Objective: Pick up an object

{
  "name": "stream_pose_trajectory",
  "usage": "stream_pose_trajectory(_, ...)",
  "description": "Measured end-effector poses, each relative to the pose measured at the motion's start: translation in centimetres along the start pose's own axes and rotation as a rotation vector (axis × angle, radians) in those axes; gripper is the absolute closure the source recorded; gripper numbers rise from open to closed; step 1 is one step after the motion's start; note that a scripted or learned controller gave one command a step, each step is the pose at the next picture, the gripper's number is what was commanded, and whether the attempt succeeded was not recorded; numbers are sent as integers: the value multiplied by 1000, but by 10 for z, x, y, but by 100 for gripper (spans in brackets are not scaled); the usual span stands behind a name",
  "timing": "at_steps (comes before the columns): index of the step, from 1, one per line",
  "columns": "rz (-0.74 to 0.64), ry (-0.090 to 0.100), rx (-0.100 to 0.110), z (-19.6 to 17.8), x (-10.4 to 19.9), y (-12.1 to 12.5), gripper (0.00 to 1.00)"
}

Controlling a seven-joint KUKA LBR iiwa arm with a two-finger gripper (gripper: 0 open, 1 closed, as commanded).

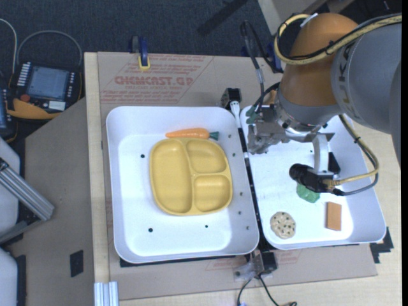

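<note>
My gripper [257,143] hangs over the upper left part of the right bin [363,231], close to the wall shared with the left bin. Nothing shows in its grasp. A round speckled cookie [282,224] lies at the front of the right bin. To its right lies an orange-brown rectangular block [333,215]. A small green object [310,195] sits mid-bin, partly hidden under a black cable fitting [306,174] of the arm. In the left bin [127,190] an orange carrot [188,133] lies just behind a yellow divided plate [190,174].
The arm's grey body and orange band [319,43] cover the back of the right bin. A teach pendant [44,85] rests off the bench at far left. Cables run behind the bins. Cardboard surrounds both bins.
</note>
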State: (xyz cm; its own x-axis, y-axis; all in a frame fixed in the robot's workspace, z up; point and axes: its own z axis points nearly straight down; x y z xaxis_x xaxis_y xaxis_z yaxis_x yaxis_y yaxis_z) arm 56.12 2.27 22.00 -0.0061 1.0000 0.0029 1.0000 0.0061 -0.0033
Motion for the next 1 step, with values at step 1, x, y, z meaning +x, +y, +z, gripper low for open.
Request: stream_pose_trajectory(1,-1,-1,-4,-11,59,-11,100)
